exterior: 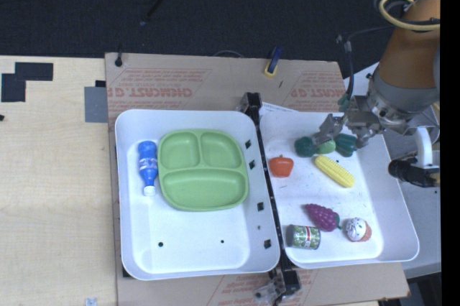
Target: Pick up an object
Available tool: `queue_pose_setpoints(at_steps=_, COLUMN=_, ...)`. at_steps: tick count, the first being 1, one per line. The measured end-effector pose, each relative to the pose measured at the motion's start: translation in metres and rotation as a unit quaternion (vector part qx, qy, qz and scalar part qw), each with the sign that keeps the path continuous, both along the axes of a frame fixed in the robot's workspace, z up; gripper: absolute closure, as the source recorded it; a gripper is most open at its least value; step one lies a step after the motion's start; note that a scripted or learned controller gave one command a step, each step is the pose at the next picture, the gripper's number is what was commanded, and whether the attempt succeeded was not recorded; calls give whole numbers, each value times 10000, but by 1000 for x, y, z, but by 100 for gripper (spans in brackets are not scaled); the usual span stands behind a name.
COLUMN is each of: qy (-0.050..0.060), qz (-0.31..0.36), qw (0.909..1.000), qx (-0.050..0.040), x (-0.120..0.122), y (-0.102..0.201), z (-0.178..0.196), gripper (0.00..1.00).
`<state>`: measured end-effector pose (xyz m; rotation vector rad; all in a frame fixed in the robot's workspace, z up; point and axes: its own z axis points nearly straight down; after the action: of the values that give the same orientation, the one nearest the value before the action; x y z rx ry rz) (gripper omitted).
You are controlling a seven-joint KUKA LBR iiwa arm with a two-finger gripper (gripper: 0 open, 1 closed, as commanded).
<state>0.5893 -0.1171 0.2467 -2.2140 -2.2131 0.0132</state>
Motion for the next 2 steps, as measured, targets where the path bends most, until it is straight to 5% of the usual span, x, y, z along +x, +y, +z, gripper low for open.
queue_pose_setpoints(at_steps=1, qy=-51, qz=8, qw=10000, qx=-5, x=2, y=0, z=6, gripper=0)
queue_pose_setpoints(at_steps=2, qy=-25, qz=6, qw=10000, qx=-2, x=-8, y=-2, z=-43, gripper=0)
